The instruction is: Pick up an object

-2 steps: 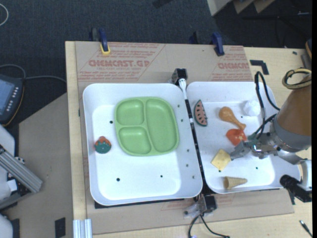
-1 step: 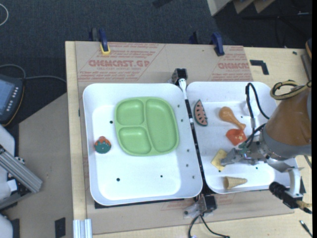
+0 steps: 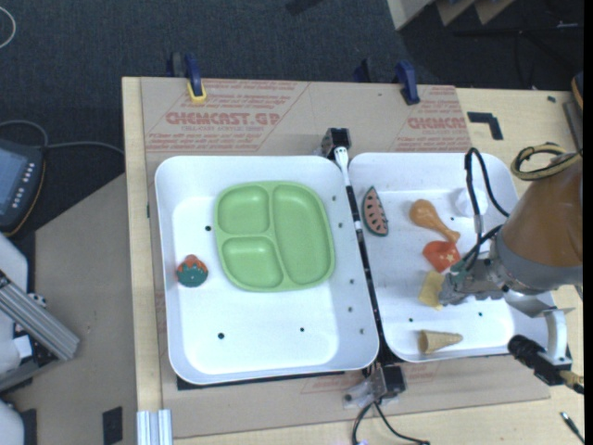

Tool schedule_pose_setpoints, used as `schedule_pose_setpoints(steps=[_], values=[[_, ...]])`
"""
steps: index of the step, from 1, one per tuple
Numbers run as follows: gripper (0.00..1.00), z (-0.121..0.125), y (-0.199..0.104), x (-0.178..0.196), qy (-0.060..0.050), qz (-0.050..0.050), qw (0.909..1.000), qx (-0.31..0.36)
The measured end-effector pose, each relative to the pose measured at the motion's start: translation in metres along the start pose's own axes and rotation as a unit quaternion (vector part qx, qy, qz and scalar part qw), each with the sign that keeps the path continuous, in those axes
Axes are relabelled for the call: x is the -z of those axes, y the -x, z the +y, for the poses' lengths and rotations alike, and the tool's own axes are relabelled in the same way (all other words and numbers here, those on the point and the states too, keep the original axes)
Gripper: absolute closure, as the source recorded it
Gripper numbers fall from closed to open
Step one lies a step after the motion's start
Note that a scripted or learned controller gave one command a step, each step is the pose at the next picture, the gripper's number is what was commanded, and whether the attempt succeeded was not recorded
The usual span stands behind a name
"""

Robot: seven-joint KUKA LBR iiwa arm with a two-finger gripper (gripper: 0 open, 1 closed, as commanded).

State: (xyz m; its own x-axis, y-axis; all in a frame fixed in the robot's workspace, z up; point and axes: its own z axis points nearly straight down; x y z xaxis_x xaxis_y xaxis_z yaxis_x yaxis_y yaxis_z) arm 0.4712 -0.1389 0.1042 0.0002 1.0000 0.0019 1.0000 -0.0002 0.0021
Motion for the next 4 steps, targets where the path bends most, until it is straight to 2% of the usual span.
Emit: schedule_pose_setpoints(steps=[2,3,4], values=[[1.00,0.002,0.021,0.108,0.003,-0.003,1.0000,0.000],[1.00,0.003,0.022,0.122,0.001,-0.002,1.0000,0.000],[1.00,0.043,0.004,0.123,0.001,-0.002,1.0000,0.002]])
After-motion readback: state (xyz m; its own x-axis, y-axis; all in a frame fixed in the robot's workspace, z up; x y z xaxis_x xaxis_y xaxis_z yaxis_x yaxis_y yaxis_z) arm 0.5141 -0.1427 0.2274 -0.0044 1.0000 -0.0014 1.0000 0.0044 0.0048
